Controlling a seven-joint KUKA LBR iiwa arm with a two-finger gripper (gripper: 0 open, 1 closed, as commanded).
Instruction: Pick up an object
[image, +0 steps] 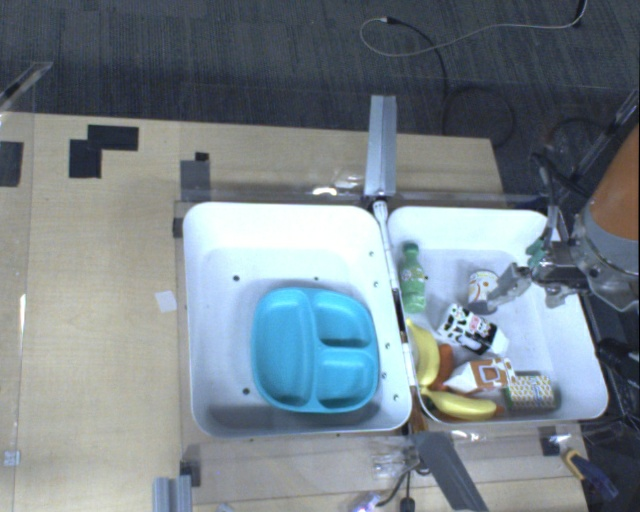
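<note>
I see the end effector (492, 290) low over the right bin (570, 330), its arm (610, 225) coming in from the right edge. I cannot tell how far it is open, nor whether it has hold of anything. A small pale object (481, 283) sits right at its tip. In the same bin lie a green bottle (411, 277) by the divider, a black-and-white box (470, 328), two bananas (440, 380) and a carton (530, 392). The left bin (215, 260) holds a blue tray (315, 350).

Pincer (490, 292) low, arm from right
</note>
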